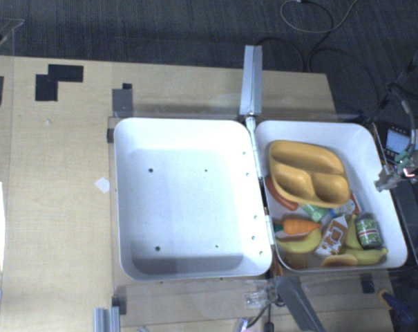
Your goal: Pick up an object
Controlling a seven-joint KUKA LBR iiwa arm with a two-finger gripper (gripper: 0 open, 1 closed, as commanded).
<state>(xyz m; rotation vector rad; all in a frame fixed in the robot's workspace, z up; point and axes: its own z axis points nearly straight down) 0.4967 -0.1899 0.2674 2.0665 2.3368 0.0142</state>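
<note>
Yellow divided tray (pixel 307 171) overlaps carrot (pixel 300 225), banana (pixel 296 241) and can (pixel 367 231)

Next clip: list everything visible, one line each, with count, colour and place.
Left bin: one, white, centre of the bench.
Right bin: one, white, beside the left bin.
Tray: one, yellow, two hollows, upper part of the right bin.
Carrot: one, orange, below the tray.
Bananas: two, yellow, along the right bin's lower edge; the other is at.
Can: one, green with red label, lower right corner of the right bin.
Cables: black, on the dark floor above the bench.
Gripper: one, grey, at the right bin's right rim.
</note>
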